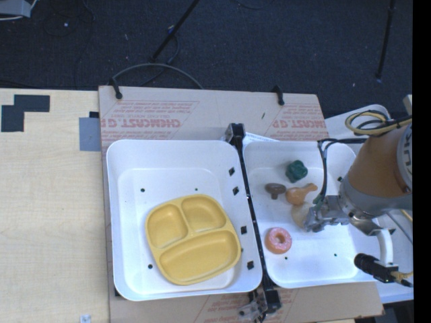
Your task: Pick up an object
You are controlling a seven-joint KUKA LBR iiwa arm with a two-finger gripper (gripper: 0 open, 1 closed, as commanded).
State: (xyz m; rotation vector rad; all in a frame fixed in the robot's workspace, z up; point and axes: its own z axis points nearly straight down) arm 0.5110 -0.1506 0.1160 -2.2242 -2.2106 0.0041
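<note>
Reaching in over the right bin, I am lowering my hand toward the small cluster of objects lying there. Taking the pink doughnut as my landmark: my hand is sitting just beyond and to the right of it, close but apart from it. Right at my hand, a pale tan object is lying above the doughnut, and I cannot tell whether I am touching it or only hovering beside it. Farther beyond the doughnut, an orange pear-like piece and a brown piece are lying side by side, and a dark green object is resting farthest from it, toward the back wall. Well to the left of the doughnut, across the divider, a yellow 3-compartment tray is sitting in the left bin.

Whether my hand is wide or narrow, I cannot tell; the wrist is hiding it. I am judging the task as not yet done: nothing is visibly lifted, all 5 small objects are resting on the bin floor. Closing on 1 of them and raising it clear is what remains.
</note>
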